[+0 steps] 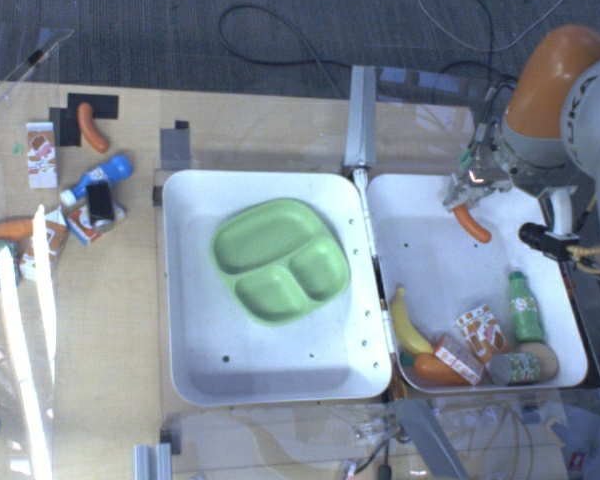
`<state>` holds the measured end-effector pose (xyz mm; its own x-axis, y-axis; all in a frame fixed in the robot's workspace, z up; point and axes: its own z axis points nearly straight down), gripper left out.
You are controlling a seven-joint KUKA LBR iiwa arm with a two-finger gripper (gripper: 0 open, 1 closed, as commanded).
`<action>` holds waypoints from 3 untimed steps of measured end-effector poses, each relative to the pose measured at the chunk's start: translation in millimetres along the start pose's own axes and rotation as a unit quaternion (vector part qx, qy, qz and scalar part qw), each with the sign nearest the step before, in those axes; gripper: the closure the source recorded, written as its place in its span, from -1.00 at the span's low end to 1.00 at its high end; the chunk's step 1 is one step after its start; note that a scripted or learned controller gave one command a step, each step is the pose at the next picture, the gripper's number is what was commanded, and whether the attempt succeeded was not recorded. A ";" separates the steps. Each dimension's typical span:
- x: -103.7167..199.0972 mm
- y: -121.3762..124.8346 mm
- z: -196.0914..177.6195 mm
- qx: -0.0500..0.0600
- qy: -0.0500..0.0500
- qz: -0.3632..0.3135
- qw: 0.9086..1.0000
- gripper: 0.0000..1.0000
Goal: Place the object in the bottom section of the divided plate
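A light green divided plate (278, 258) lies in the left white bin (195, 368), with one large section toward the back and two smaller ones toward the front. My gripper (466, 194) hangs over the back of the right bin (570, 363). An orange sausage (474, 224) lies slanted directly beneath its tip, the sausage's upper end meeting the gripper. The view does not settle whether the sausage is gripped or resting on the bin floor.
At the right bin's front lie a banana (408, 323), a green bottle (523, 308), a small carton (478, 330), a can (515, 368) and an orange piece (435, 368). On the bench at left sit another sausage (93, 128), a blue bottle (100, 180) and a carton (42, 153).
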<state>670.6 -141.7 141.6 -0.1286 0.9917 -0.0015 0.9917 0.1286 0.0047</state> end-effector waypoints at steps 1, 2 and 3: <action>35.8 2.2 -26.3 -0.001 0.000 -0.133 0.991 1.00; 98.2 4.8 -43.1 0.000 0.001 -0.193 0.981 1.00; 186.5 24.3 -44.0 -0.002 0.001 -0.294 0.956 1.00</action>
<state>670.6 46.5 185.5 -0.6643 0.7475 -0.0037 0.7474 0.6643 0.0068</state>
